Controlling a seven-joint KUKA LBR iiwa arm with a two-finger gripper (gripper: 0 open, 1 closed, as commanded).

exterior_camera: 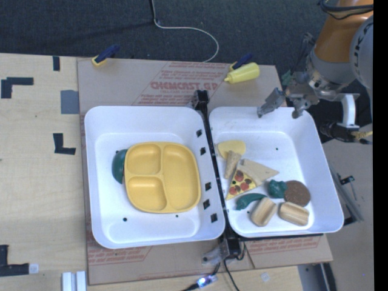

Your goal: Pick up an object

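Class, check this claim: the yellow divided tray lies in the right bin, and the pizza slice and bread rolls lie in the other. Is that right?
Not quite. The camera view shows the tray in the left bin; the pizza slice and bread rolls lie in the other, the right bin.

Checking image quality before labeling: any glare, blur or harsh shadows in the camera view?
Camera view: lighting even and soft; the white bins read bright with mild washout on their rims; the yellow divided tray casts only a faint shadow; toy food such as the pizza slice is reasonably sharp; the gripper at the right bin's far edge looks slightly soft; the upper carpet is dark and low in detail.
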